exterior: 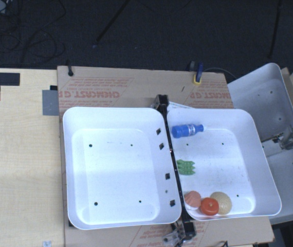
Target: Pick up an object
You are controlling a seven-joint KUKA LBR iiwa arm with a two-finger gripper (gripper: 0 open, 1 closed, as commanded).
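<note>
My work sits in the view's right bin (259, 153): blue bottle (187, 130), green toy (185, 167), three round pieces (209, 206) clustered in its near corner.

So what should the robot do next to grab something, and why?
Probably reach in over the right bin and come down above the blue bottle. It lies alone near the far wall, while the red, pink and tan pieces crowd the near corner.

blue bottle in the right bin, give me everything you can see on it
The blue bottle is small, looks like plastic, with a blue body and a paler blue cap end pointing right. It lies on its side, roughly level across the view, at the far left part of the right bin, close to the divider between the bins. It rests on the bin floor near the back wall; nothing else touches it. The green item lies apart, nearer the camera.
</note>
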